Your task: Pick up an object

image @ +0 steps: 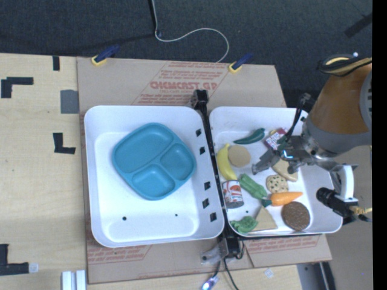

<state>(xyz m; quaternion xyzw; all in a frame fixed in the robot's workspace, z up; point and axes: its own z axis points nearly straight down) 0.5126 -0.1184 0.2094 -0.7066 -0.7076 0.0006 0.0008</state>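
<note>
Claw [270, 161] sits low in the right bin [314, 116], its fingers spread apart with nothing between them, right of centre in the frame. We note toy foods around it: banana [225, 162], cookie [277, 183], carrot [285, 197]. Left bin [97, 180] holds a blue divided plate [154, 160].

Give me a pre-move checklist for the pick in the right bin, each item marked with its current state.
1. Gripper is over the right bin, above the toy food: ok.
2. Nothing seen between the fingers, so free to pick: ok.
3. Target in reach: cookie and tan round piece lie just beside the fingertips: ok.
4. Target isolated: banana, green pickle, carrot and cookie crowd together, some touching: not ok.
5. Height of fingertips above the items: cannot tell.
6. Blue plate in the left bin, out of the path: ok.
</note>
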